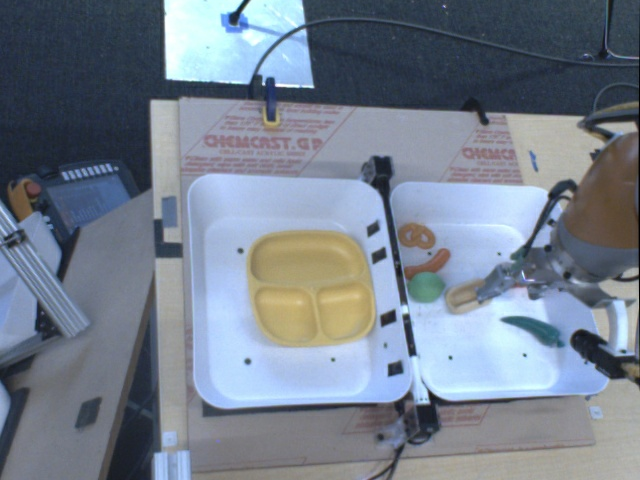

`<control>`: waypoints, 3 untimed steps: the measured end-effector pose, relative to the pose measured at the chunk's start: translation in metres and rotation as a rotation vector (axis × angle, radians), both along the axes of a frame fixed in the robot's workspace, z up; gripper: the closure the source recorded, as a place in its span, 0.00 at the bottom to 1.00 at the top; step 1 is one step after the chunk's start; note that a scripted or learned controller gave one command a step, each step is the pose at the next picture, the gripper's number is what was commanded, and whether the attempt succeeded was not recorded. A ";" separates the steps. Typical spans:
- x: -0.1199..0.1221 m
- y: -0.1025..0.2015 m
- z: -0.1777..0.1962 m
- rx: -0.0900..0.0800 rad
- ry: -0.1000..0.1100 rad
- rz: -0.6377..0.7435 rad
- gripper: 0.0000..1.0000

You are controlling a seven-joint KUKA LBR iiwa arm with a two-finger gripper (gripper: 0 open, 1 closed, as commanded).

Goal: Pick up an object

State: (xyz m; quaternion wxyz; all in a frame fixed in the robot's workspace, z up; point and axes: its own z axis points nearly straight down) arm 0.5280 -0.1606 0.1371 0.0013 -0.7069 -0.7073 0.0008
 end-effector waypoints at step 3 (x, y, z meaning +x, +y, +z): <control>-0.003 0.004 0.018 -0.003 -0.009 0.003 1.00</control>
